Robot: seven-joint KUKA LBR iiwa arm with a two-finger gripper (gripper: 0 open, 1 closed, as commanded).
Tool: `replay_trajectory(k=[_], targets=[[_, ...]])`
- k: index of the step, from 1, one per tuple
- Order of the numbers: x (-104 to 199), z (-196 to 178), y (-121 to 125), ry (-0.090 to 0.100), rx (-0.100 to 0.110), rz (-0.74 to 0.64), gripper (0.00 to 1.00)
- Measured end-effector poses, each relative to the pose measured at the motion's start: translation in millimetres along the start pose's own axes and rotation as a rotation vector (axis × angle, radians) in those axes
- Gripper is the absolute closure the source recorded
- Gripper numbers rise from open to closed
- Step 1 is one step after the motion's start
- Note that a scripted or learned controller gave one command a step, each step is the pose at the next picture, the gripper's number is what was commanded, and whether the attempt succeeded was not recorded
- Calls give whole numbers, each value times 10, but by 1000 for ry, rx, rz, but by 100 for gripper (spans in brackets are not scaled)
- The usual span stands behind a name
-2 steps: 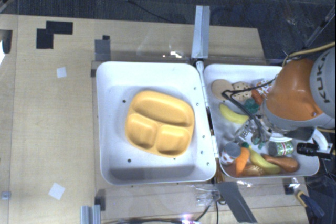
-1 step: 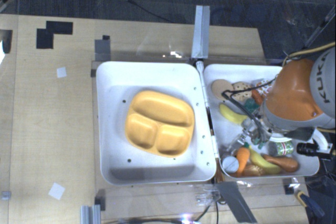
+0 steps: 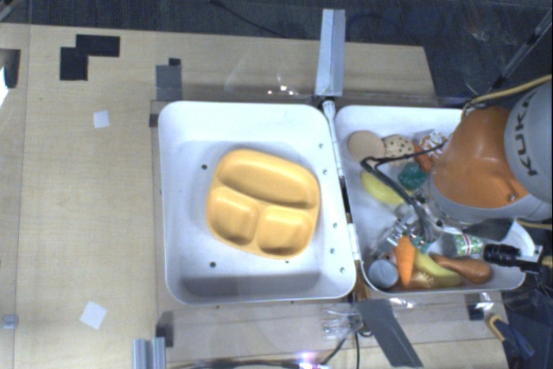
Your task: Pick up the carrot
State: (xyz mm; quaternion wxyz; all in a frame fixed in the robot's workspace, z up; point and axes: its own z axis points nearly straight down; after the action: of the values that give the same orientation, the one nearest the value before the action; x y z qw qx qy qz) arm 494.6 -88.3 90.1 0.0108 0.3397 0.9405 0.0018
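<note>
The carrot is a short orange piece standing on end near the front of the right bin. It sits between a grey round lid and a yellow-green banana-like piece. My gripper hangs directly above the carrot's top end, its metal tip close to or touching it. The arm's orange band covers the bin's right half. Whether the carrot sits between the fingers is unclear.
The left bin holds a yellow compartment plate. Crowded into the right bin are a yellow banana, a beige oval, a spotted item, a teal item, a brown-orange sausage shape and a green-labelled bottle.
</note>
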Motion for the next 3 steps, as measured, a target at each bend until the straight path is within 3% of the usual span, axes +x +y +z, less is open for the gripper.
replay_trajectory(k=[1,2,3], targets=[[-10,-119,30,-2,-5,-7,100],[184,-1153,249,10,1,-397,100],[190,-1134,243,13,2,-396,0]])
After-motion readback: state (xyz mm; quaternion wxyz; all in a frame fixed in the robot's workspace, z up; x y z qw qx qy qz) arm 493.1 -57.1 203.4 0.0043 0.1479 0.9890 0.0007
